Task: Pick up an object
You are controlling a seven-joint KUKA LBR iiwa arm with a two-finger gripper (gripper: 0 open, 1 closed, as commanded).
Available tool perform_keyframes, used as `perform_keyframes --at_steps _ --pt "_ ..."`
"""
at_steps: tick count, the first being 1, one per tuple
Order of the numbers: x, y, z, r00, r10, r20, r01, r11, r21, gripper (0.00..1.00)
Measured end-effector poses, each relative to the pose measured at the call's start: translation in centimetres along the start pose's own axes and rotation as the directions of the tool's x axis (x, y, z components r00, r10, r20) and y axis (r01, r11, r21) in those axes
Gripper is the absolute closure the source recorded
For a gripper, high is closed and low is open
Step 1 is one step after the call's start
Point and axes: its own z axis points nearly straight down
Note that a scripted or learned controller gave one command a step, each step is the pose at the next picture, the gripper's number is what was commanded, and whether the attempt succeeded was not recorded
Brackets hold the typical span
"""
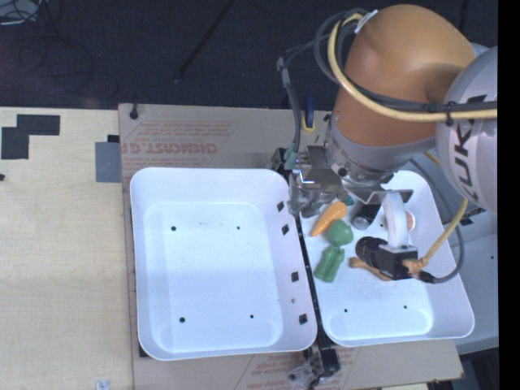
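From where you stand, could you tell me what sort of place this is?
Probably a robotics lab's grasping bench: two white bins side by side, a robot arm reaching over toy items like the orange carrot, cables trailing behind.

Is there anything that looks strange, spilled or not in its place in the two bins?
Nothing stands out. The objects, among them an orange piece and a green piece, lie loosely together inside the right bin, none over its rim. The arm hangs above them.

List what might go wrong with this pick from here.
1. The orange piece, green round piece and green block lie bunched together, so a grasp may nudge or catch a neighbour.
2. They sit near the right bin's inner wall, which the gripper may bump.
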Motion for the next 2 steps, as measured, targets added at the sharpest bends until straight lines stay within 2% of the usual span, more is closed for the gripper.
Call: perform_keyframes --at_steps 1,2 --pt "5.3 -4.2 -5.1 1.000 -0.001 -0.002 0.001 1.000 -0.001 1.00" --pt "6.9 0.5 -14.5 1.000 0.002 0.000 -0.002 1.000 -0.008 1.00"
